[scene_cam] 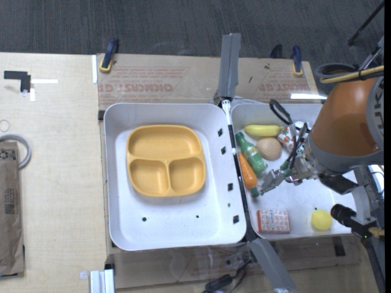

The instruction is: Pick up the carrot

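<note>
The carrot (247, 170) lay against the right bin's (299, 207) left wall, centre-right of frame, beside a green bottle (251, 153). Judged light, rigid, smooth; mid-length offered the best hold. The gripper (273, 180) hovered alongside; jaw state could not be determined.

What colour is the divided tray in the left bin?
Yellow-orange tray, seen in the camera view.

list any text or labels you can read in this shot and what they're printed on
Cardboard sheet behind the bins: red printed lettering, seen upside down and blurred; not legible enough to quote.
Small red-and-white box in the right bin: it bears print, too small to read.
Brown paper bag at the left edge: a dark printed label, too small to read.
Nothing else carries readable text.
</note>
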You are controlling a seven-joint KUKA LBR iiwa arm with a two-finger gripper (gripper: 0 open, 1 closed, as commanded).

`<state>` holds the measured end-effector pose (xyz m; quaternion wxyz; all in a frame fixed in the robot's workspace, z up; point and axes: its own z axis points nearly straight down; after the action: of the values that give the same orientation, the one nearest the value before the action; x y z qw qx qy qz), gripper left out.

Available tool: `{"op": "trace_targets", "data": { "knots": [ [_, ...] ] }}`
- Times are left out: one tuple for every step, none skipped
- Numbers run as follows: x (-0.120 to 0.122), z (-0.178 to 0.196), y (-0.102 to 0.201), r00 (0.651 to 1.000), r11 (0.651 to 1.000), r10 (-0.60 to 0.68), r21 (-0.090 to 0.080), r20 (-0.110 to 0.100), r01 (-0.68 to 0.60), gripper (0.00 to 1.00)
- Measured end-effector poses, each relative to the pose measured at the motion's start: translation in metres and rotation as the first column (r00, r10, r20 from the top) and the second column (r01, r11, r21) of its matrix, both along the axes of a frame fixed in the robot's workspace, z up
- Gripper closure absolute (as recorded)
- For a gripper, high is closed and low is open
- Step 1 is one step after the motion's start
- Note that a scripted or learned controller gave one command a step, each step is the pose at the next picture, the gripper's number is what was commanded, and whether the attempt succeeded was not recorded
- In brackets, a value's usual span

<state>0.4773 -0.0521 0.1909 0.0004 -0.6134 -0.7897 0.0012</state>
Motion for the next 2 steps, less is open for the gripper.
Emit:
{"op": "trace_targets", "data": {
  "knots": [
    [0.001, 0.0, 0.055, 0.991, 0.991, 0.133, 0.001, 0.0, -0.133, 0.0],
    [0.064, 0.0, 0.024, 0.931, 0.931, 0.364, 0.0, 0.001, -0.364, 0.0]
  ]
}}
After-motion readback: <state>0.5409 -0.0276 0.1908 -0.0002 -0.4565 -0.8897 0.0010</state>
